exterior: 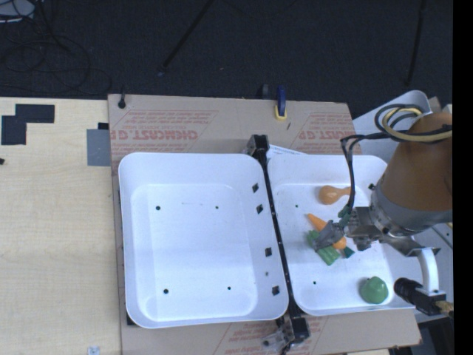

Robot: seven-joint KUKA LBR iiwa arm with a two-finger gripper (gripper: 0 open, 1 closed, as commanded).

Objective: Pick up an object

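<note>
A small heap of toy pieces (329,244), green and grey with orange bits showing through, lies near the middle of the right bin (303,302), and it looks like light moulded plastic: stiff, smooth and likely to skid on the white floor rather than yield to a squeeze. Its outline is jumbled, so a hold across the narrowest green-grey part, square to its long side, seems safer than a grab at the whole heap. The pincer (347,231) sits right at the heap's right side, touching or nearly so; whether it is spread or pressed together, I cannot tell, as the parts blur into the toys. Just above lies an orange pear-shaped piece (334,194), rounded and probably slippery, and toward the near right corner a green ball-like piece (375,290), which would roll if nudged. The left bin (148,302) stands alongside, both resting on cardboard (185,128) on the table (52,235).
</note>
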